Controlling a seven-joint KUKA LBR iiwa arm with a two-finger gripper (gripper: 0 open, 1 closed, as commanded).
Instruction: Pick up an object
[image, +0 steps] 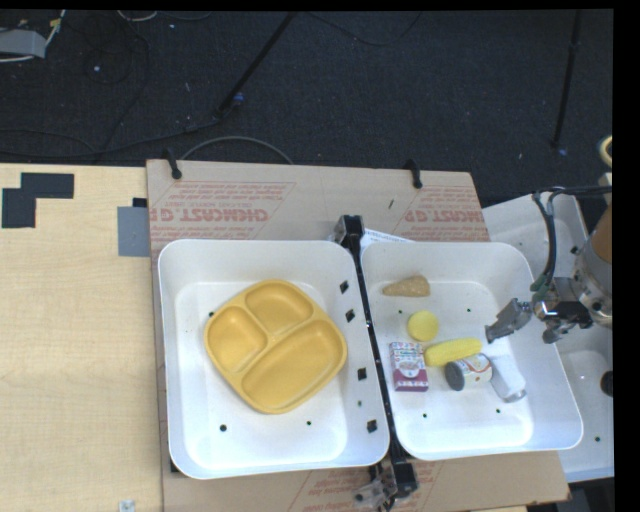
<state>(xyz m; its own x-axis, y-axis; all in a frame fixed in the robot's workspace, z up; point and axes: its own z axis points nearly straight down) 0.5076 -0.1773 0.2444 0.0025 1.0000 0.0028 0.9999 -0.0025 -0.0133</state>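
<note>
The right bin (540, 430) has free floor along its near side; a small carton (408, 366), banana (452, 351), can (468, 372) and ball (423, 325) crowd the middle.

- The tabletop (70, 350) is pale wood-grain, with dark squares near its left rear.
- A brown cardboard sheet (300, 205) with red printing lies flat on the tabletop, under both bins.
- The left white bin (190, 300) sits on the cardboard.
- The right white bin (540, 420) sits just beside it, their inner walls touching along a black divider strip (368, 350).
- A white surface (590, 400) lies to the right of the cardboard.
</note>
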